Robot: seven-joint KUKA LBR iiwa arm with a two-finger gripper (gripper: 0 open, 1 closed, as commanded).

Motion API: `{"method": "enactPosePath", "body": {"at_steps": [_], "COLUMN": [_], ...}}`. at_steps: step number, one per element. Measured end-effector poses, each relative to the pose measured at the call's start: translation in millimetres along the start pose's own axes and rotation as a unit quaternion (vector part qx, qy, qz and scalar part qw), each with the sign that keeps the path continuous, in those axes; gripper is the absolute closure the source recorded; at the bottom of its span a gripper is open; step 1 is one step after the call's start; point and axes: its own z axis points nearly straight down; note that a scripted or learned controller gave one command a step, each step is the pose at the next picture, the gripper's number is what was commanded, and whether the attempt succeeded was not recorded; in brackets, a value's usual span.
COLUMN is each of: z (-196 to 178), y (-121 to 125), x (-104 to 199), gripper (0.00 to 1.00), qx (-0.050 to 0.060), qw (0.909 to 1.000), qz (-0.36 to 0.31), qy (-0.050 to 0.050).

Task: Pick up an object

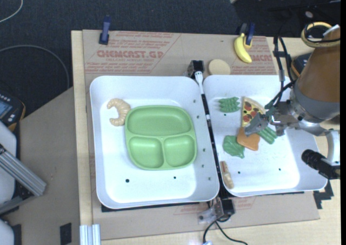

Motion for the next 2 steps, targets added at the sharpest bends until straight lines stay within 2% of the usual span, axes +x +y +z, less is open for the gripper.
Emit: {"method": "enactPosePath", "body": {"at_steps": [1,2], "z": [136.1,120.9], "y": [-25.9,-23.9], "x": [2.7,2.4], "gripper": [0.0,1.0], "qx": [0.003,-0.001], "qw": [1.0,1.0], "qz": [0.001,0.001], "qy": [0.001,0.0]}}
